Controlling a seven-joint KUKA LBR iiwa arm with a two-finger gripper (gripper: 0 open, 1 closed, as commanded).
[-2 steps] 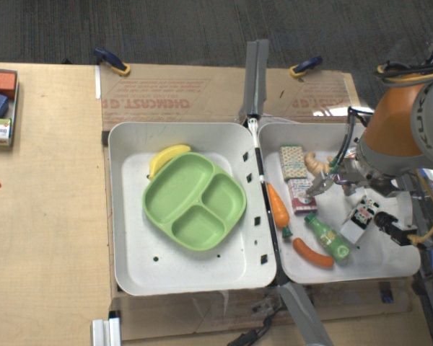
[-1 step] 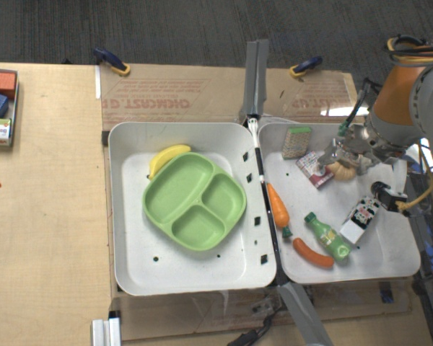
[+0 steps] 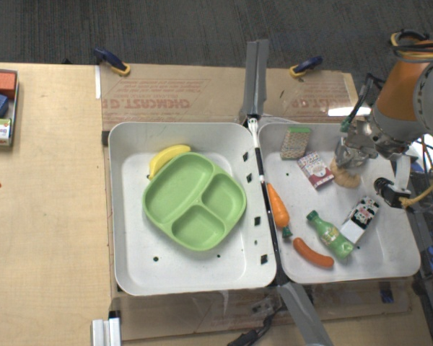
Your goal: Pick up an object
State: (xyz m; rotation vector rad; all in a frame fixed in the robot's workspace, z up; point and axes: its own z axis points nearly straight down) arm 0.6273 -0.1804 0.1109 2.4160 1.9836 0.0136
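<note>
Objects for picking lie in the right bin (image 3: 390, 265), lower right of the frame: a carrot (image 3: 277, 205) at its left wall, a red sausage (image 3: 313, 253) below it, a green bottle (image 3: 330, 236), a black-and-white carton (image 3: 361, 218), a small red-and-white box (image 3: 315, 170), a speckled packet (image 3: 296, 142) and a tan item (image 3: 344, 174) near the upper right. I see the gripper (image 3: 351, 152) lowered directly above the tan item; I cannot tell the state of the jaws or whether there is contact. The left bin (image 3: 130, 265) contains a green divided plate (image 3: 194, 200) with a banana (image 3: 166, 156) tucked against its upper left rim.
</note>
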